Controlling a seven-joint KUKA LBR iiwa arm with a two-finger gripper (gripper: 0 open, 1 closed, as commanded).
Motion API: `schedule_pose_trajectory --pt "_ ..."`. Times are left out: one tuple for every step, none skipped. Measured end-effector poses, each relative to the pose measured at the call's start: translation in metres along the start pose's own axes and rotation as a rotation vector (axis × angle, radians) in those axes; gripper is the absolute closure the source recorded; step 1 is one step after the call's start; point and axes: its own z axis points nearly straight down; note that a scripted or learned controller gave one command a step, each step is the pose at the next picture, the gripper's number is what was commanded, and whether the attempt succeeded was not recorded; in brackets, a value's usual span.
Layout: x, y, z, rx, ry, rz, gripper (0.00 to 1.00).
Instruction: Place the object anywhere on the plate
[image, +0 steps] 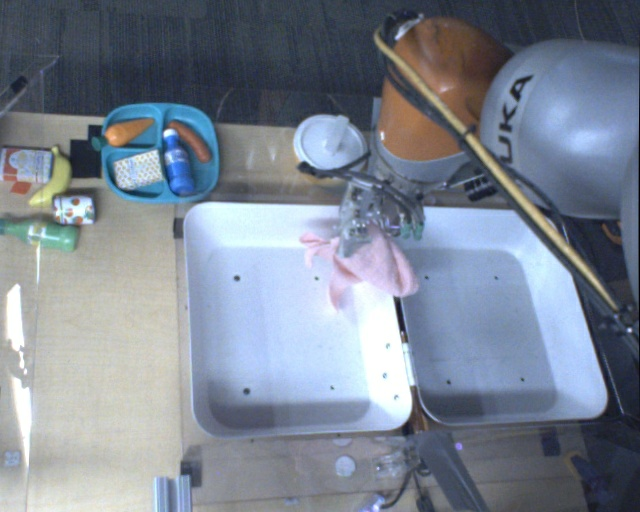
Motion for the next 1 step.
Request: schedule_pose_trajectory --pt "-0.0001 -0.0002 -0.0002 0.000 0.000 0.000 0.00"
